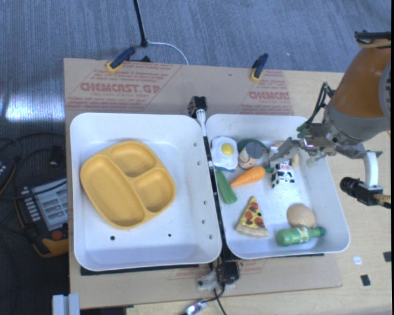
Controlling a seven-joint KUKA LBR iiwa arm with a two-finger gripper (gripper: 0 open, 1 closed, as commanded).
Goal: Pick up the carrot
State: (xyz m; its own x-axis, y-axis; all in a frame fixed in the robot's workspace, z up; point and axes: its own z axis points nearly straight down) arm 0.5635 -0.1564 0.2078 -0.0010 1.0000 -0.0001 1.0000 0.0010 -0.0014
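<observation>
1. The small orange toy carrot with a green top [248,176] sits in my right white bin [335,222], centre-left.
2. It lies at 8 o'clock from the two-finger gripper [290,149], long axis running 2-to-8.
3. Can't tell the gripper's state.

Smooth white plastic bins [184,241] — a matt yellow plastic tray [127,184] — on brown cardboard sheet [118,87]

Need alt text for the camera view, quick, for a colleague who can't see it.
The carrot lies untouched in the right bin, among a fried egg and pizza slice; the tool hovers near it. The left bin holds a yellow divided plate.
</observation>
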